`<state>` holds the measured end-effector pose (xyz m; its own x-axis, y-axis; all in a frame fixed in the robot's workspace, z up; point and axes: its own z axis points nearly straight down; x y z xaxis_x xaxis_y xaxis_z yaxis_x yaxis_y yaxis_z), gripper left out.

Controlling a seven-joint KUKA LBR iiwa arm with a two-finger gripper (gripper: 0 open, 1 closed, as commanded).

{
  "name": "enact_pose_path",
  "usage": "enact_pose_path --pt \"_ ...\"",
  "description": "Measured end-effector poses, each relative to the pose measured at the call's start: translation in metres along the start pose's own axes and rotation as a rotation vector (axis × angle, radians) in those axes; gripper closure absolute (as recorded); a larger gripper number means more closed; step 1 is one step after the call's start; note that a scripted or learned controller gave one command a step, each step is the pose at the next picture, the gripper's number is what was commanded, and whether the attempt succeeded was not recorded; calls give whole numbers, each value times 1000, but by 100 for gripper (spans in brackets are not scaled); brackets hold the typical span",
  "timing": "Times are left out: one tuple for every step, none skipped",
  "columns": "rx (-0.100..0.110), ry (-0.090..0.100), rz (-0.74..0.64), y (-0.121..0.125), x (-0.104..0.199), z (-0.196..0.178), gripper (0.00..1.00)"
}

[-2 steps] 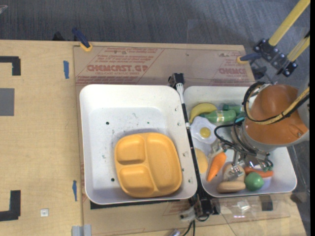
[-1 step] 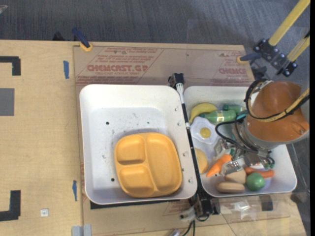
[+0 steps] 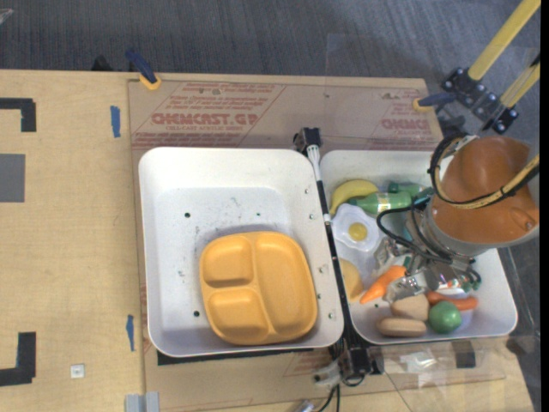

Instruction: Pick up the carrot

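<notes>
Status: task not complete. The carrot (image 3: pixel 378 287) lies in the right bin (image 3: pixel 502 314), toward its left side, slanting with its tip down-left. It rests among other food items: a fried egg (image 3: pixel 355 230) above it, a bread roll (image 3: pixel 401 324) below and right, and a green ball (image 3: pixel 444 317) further right. A banana (image 3: pixel 353 191) and a green bottle (image 3: pixel 390 201) lie at the far end of the same bin.

The arm (image 3: pixel 480 191) stands over the right bin, its orange band covering much of the bin's centre. The hand (image 3: pixel 413 279) is down among the items, just beside the carrot's thick end. Whether its fingers are spread or closed cannot be told; clutter and the wrist obscure them. No carrot is seen between them, so no grasp can be confirmed.

The left bin (image 3: pixel 163 230) holds a yellow tray (image 3: pixel 256 286), untouched.

Outstanding, in my judgement: secure the carrot and lift it clear of the bin.
</notes>
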<state>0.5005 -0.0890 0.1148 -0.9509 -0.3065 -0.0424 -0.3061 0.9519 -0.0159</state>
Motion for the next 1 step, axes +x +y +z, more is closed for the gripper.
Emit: enact_pose_path --pt "3 -7 -1 0 -3 -10 100"
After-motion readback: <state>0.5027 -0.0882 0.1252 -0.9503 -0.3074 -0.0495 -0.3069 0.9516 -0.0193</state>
